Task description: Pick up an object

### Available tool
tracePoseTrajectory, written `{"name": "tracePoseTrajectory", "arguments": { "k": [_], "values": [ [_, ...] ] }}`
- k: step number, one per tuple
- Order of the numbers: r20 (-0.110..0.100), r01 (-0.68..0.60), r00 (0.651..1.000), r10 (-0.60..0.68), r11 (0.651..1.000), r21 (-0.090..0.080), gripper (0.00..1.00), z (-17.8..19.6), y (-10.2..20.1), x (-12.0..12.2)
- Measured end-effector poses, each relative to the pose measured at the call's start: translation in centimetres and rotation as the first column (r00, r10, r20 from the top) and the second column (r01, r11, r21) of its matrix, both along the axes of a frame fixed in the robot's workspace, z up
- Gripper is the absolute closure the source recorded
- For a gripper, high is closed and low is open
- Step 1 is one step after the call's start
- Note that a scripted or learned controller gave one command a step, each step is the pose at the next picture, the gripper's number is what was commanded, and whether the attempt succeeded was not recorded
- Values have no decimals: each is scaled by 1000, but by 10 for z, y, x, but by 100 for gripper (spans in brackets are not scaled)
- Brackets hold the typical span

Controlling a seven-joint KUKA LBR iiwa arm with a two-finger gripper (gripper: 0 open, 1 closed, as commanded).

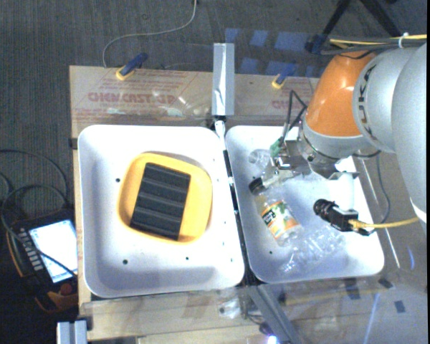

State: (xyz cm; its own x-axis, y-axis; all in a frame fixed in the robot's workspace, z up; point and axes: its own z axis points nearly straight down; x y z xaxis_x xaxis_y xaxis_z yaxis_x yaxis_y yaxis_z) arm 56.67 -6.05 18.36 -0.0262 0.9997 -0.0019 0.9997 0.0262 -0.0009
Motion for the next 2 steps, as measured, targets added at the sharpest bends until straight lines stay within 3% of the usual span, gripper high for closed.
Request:
{"name": "tracePoseTrajectory", "arguments": {
  "k": [1, 2],
  "values": [
    [0, 0, 1000, 0, 1000, 0, 0, 0, 0, 0],
    [-1, -225, 974, 225, 974, 3, 0, -27, -38, -54]
  ]
}}
